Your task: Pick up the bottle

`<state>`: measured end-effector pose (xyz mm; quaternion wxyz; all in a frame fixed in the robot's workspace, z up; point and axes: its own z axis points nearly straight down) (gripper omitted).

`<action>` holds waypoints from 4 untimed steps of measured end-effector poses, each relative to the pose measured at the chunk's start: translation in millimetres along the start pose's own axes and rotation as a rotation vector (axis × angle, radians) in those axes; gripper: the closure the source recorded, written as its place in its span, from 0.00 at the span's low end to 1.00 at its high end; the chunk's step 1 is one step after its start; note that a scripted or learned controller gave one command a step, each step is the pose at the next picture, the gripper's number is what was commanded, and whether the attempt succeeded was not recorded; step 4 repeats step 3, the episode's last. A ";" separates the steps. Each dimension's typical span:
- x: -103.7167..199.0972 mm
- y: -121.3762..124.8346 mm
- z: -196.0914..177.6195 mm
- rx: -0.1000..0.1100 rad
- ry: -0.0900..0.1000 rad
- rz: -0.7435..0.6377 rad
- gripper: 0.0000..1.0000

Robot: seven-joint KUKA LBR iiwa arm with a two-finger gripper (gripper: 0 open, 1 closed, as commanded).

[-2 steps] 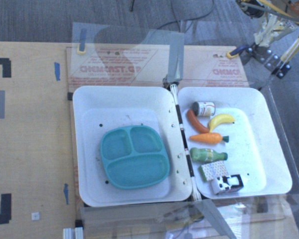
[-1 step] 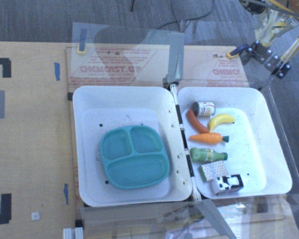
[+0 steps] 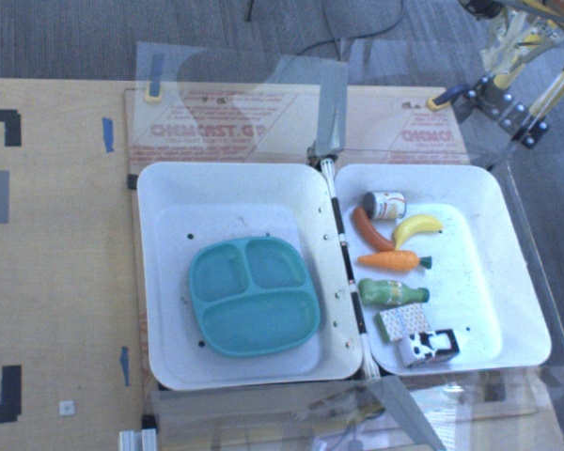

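Your bottle (image 3: pixel 392 293), green with a pale label, lies on its side in the right bin (image 3: pixel 522 252), well apart from the pincer (image 3: pixel 508 101) and toward the view's lower left of it. Its neck points toward the bin's open middle and its base sits near the dividing wall, so a sideways approach looks cramped.

On the pincer's side of the bottle lies a carrot (image 3: pixel 390 261), just beside it and roughly parallel. Further toward the pincer are a sausage (image 3: pixel 369 228), a banana (image 3: pixel 418 225) and a small can (image 3: pixel 385 205). On the bottle's far side lies a checkered packet (image 3: pixel 404 323), close enough to crowd a grasp.

The pincer hangs outside the bins, beyond the right bin's back corner. You cannot tell whether it is released or clenched, and nothing is visibly in it.
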<state>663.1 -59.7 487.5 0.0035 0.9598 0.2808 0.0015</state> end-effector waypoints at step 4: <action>6.9 -6.5 -32.1 -0.007 0.003 -0.017 1.00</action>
